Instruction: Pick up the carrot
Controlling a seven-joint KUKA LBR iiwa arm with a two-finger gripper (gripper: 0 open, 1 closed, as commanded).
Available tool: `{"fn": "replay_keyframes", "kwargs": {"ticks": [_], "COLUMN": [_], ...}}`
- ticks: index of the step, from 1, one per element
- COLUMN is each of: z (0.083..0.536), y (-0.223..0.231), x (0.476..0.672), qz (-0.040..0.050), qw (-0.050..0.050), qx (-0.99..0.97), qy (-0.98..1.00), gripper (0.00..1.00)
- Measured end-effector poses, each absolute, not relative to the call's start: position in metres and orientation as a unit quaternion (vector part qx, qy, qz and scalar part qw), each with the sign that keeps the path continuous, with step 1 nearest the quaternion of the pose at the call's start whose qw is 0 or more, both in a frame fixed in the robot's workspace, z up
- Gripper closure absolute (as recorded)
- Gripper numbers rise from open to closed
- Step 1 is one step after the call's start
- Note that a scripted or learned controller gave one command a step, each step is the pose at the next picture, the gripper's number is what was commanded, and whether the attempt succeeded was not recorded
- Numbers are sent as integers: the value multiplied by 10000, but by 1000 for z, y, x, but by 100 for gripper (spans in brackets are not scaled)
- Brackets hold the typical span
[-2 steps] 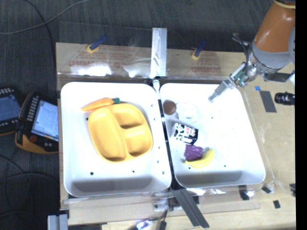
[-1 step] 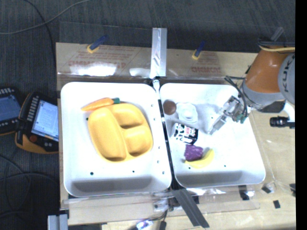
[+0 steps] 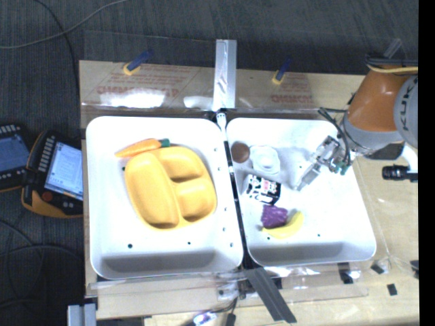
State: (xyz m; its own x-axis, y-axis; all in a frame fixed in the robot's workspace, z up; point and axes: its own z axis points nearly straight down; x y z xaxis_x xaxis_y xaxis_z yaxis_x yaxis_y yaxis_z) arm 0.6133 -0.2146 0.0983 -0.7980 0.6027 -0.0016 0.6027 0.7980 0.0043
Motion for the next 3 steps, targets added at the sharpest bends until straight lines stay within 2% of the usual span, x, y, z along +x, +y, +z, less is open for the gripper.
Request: {"fn": "replay_keyframes", "kwargs": {"ticks": [1, 2, 3], "z": [138, 148, 148], "y": [-186, -182, -182], "x": [551, 554, 554], "qz": [0, 42, 41], "qw": [5, 29, 28], "qx": [2231, 2216, 2216], "qy": [9748, 9751, 9751], "gripper": [0, 100, 0]}}
